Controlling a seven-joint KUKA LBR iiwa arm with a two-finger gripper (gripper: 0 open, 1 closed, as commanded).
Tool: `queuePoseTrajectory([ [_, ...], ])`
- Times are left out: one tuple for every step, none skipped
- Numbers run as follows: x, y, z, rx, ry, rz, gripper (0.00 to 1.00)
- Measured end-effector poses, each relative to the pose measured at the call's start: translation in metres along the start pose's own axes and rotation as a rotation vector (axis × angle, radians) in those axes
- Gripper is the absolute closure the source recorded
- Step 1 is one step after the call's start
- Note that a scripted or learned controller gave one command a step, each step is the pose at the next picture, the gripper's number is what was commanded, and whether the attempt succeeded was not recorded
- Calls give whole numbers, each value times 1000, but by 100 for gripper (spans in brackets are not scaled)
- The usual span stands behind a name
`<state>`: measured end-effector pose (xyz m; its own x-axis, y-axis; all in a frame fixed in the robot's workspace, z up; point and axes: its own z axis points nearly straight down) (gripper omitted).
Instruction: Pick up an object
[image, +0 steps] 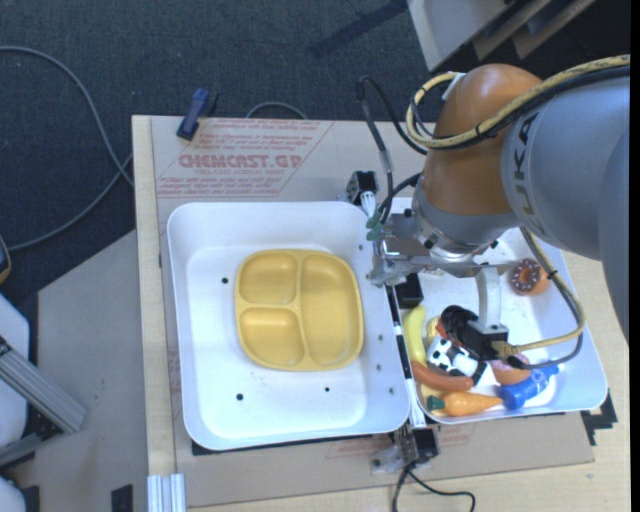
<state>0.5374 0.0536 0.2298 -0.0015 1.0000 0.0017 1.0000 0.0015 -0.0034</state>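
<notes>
The gripper (393, 263) is held at the shallow white right bin's (590, 370) left edge — its grip cannot be told. A yellow divided plastic plate (298, 308) is laid mid-way in the left bin (200, 300).

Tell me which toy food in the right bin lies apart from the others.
The brown doughnut: it lies alone by the far right wall, while the banana, sausage and carrot crowd together at the near end.
</notes>
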Motion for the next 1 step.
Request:
queuePoseTrajectory([
  [-1,0,0,0,-1,0,0],
])
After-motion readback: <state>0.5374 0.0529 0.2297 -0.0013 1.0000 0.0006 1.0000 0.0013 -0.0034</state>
